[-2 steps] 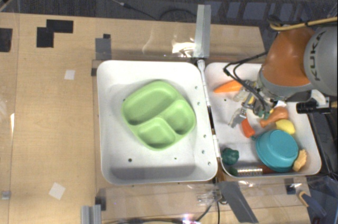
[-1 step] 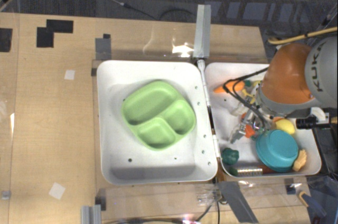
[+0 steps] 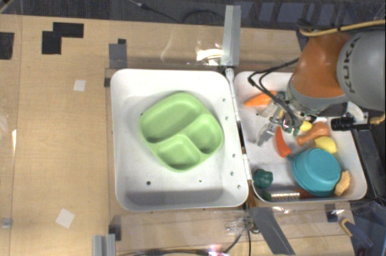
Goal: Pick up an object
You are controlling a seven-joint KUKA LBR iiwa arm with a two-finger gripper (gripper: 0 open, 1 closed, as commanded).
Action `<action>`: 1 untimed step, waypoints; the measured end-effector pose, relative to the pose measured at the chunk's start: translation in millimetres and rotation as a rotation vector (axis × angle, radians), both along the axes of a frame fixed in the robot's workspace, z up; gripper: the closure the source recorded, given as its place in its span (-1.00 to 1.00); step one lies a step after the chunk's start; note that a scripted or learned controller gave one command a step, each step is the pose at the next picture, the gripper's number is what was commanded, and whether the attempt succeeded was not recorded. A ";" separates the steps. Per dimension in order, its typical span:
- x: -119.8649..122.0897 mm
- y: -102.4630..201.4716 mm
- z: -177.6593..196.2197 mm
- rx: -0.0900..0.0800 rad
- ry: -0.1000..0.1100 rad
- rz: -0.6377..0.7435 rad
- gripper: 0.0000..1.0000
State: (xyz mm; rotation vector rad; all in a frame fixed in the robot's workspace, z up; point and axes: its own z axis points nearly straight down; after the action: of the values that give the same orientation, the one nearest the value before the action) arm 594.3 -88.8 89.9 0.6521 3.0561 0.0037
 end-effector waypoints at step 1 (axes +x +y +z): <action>-45.5 2.8 0.9 0.005 -0.002 -0.309 -1.00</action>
State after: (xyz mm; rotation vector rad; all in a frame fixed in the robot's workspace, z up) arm 548.8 -86.0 90.7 1.1137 2.9182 0.0082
